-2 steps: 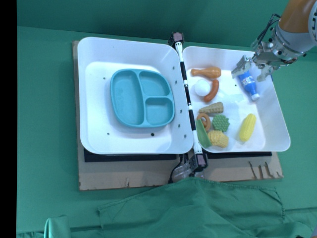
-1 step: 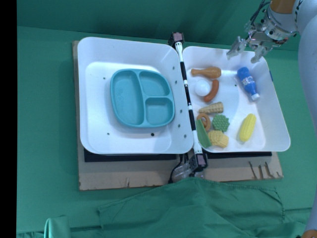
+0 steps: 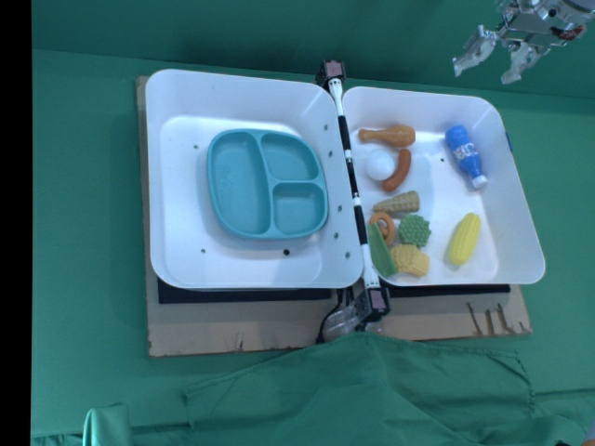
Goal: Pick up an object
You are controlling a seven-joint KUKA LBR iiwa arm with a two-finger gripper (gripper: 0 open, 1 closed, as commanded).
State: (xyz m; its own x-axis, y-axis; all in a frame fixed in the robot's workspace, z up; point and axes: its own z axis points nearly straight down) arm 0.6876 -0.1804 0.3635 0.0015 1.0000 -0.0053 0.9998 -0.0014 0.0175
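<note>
My gripper (image 3: pixel 494 60) hangs at the top right, above the far edge of the right bin (image 3: pixel 521 240), open with nothing between its fingers. The right bin holds several toy foods: a blue bottle (image 3: pixel 464 154), a yellow corn cob (image 3: pixel 464 239), a chicken drumstick (image 3: pixel 389 136), a white egg (image 3: pixel 379 164), a sausage (image 3: pixel 399 169), a waffle cone (image 3: pixel 398 203), a green broccoli piece (image 3: pixel 415 229), a yellow corn chunk (image 3: pixel 410 260), a pretzel (image 3: pixel 381 224) and a green pod (image 3: pixel 379 249).
The left bin (image 3: pixel 177 100) holds a teal divided plate (image 3: pixel 267 183). A black-and-white divider bar (image 3: pixel 350 179) runs between the bins. Green cloth (image 3: pixel 372 388) is bunched at the bench's front edge.
</note>
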